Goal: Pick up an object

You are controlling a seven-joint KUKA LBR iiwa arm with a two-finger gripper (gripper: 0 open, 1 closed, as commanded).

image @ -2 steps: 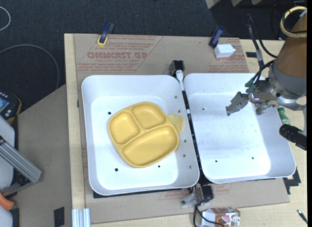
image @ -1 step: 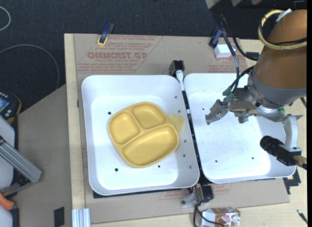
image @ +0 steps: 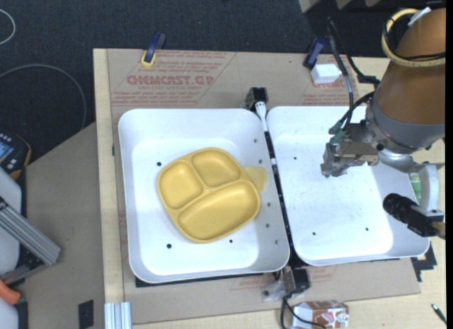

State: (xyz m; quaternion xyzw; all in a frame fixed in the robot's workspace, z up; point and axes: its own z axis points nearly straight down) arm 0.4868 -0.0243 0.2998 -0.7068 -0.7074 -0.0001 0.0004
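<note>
- We locate the only graspable object, a yellow divided plate point(image: 207, 194), lying flat in the left bin point(image: 134, 179), slightly toward that bin's right half.
- A small pale yellow piece point(image: 257, 176) shows at the plate's upper right edge, touching it; we cannot tell what it is.
- The gripper point(image: 335, 163) sits over the right bin point(image: 354, 221), in its upper middle area, well apart from the plate. Nothing lies between its fingers; we cannot tell from this angle how wide they stand.
- We judge the step in hand to be the approach: the arm point(image: 414, 94) has to carry the gripper across the divider between the two bins before any grasp is possible.
- We recommend lifting clear of the bin walls first, then travelling left, so that the fingers do not strike the raised rims where the bins meet.
- We aim for the plate's rim, not its middle. The plate is broad and shallow, so a grasp from above onto the compartments is likely to find nothing to close on.
- The near right edge of the plate, facing the arm, appears the shortest reach. One finger should go outside the rim and one inside a compartment.
- We expect the smooth plate to slide on the bin floor if pushed sideways, so we descend vertically and close only once both fingers straddle the rim.
</note>
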